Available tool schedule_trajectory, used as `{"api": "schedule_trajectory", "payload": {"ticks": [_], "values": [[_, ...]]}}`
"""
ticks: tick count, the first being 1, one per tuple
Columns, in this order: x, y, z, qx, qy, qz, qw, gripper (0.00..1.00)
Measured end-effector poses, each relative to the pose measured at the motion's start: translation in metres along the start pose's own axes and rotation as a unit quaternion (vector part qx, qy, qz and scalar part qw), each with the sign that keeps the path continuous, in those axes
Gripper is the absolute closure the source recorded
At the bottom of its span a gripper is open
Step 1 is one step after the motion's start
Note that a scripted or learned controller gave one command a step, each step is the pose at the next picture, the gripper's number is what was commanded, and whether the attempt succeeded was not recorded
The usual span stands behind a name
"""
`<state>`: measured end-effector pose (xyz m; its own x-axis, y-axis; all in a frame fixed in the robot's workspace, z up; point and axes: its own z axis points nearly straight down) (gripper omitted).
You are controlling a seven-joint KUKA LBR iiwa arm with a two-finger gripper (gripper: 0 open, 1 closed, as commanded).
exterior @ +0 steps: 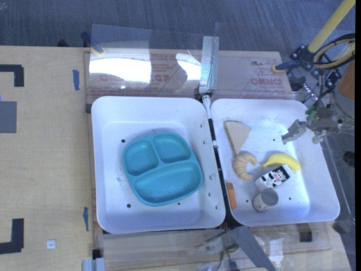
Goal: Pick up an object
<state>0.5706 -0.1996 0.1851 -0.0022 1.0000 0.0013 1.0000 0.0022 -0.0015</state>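
Grey against white plastic: hovers with the metal gripper [294,131] above the far right part of the shallow white right-hand bin [330,206], holding nothing. Cannot tell from this slant whether spread or pressed together. Reads as the approach step of the pick, with no object chosen by contact yet. Nearest the gripper, just below it and slightly toward the view's left, lies the curved yellow toy banana [282,161], touching or almost touching the small black-and-white patterned box [274,178] under it. Farther from the gripper, leftward: a tan croissant-shaped piece [244,165] and a pale tan wedge [238,134]. Farthest down: a short grey cylinder [265,199] and a thin orange stick [230,195]. Well apart, beyond all these, sits a blue divided plastic plate [163,168] in the white left-hand bin [101,208]. Calls next, probably, for moving over the banana, lining up across its narrow width, then descending without nudging the box.
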Motion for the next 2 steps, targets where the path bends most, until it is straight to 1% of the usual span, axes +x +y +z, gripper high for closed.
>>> {"api": "schedule_trajectory", "payload": {"ticks": [1,2], "values": [[-0.012,-0.020,0.080,-0.011,0.001,-0.022,0.9997,0.00],[-0.002,-0.030,0.088,-0.014,-0.003,0.015,0.9998,0.00]]}}
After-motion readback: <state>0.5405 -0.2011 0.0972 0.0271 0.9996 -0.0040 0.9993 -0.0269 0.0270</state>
